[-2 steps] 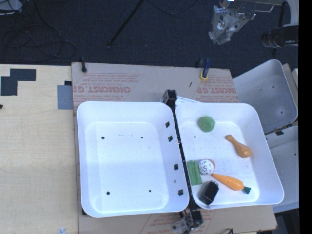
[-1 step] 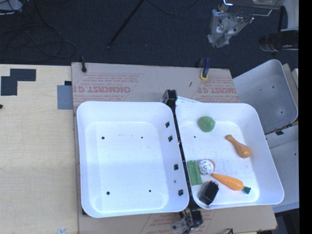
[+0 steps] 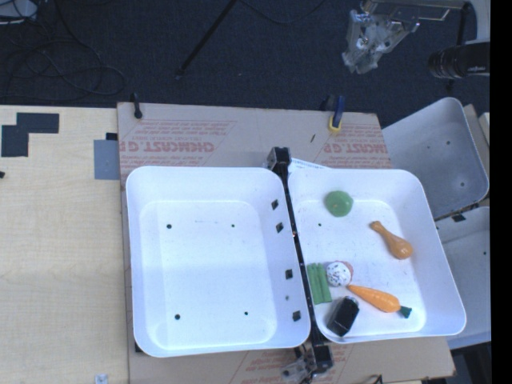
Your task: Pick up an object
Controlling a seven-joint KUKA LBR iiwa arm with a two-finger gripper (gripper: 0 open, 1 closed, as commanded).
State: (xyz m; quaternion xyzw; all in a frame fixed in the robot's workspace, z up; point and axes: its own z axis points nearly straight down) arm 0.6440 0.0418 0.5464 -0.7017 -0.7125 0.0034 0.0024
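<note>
Cardboard (image 3: 200, 138): we read "CHEMCAST" printed reversed.
Gripper (image 3: 364, 42): we cannot tell its state.
Right bin (image 3: 428, 214): we see a toy carrot (image 3: 374, 298).

The robot's hand (image 3: 364, 54) hangs raised at the view's upper right, pointing down, carrying nothing.

Desk (image 3: 56, 238): pale wood surface on the left, with dark rectangular patches near its upper left.
Cardboard sheet (image 3: 240, 138): brown, printed with red lettering, lying under both bins.
Clamps (image 3: 336, 117): one blue and yellow at the cardboard's far edge, one dark at its far left corner.
Floor (image 3: 160, 38): dark carpet beyond the desk, crossed by thin cables.
Metal plate (image 3: 448, 150): grey, tilted, right of the bins.
</note>
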